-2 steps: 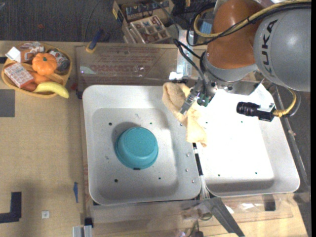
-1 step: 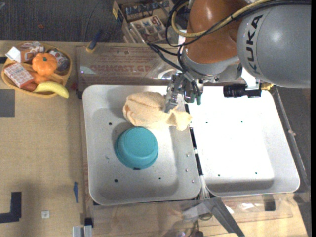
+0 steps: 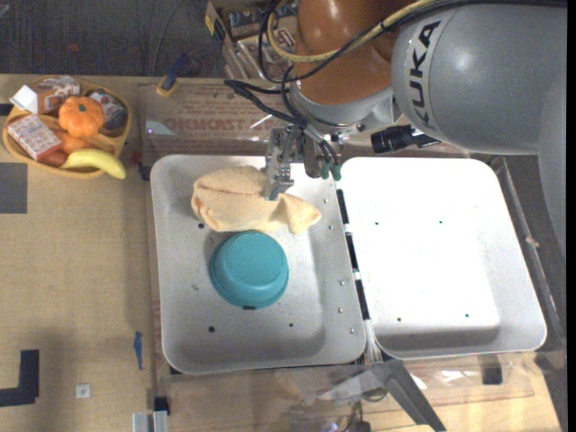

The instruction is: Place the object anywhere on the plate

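Gripper (image 3: 281, 180) stands over the far part of the left bin (image 3: 171, 331), its fingers down on the cream cloth (image 3: 229, 201). Whether the fingers have closed on the fabric cannot be told; no grip is confirmed. The cloth lies crumpled just far of the teal plate (image 3: 250, 269), its near edge touching the rim. Recommendation: pinch a raised fold firmly, lift until the cloth clears the rim, carry it nearward, release over the plate's middle.
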Action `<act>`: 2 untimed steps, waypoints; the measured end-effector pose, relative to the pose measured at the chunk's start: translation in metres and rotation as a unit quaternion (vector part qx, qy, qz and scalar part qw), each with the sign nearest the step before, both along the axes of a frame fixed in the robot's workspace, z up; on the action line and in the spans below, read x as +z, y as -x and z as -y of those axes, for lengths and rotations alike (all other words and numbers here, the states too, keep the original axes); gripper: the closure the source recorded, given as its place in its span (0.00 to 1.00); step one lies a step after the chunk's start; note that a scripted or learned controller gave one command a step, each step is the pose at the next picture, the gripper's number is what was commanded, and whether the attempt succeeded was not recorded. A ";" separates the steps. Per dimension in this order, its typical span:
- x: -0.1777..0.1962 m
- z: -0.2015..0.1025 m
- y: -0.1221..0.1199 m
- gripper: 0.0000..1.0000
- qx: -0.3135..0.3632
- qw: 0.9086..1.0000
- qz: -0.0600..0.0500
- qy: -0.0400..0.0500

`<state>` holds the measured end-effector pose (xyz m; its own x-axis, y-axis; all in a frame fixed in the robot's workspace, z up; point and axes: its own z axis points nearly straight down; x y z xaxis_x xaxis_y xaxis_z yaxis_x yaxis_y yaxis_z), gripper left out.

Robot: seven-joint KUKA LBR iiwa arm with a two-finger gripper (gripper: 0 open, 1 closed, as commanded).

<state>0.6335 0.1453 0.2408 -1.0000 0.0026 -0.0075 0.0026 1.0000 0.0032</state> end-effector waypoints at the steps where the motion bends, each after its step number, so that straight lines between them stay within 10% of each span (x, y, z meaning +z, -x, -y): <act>1: -0.013 -0.050 -0.009 1.00 0.002 1.000 0.000 0.000; 2: -0.012 -0.050 -0.009 0.00 0.002 1.000 0.001 -0.001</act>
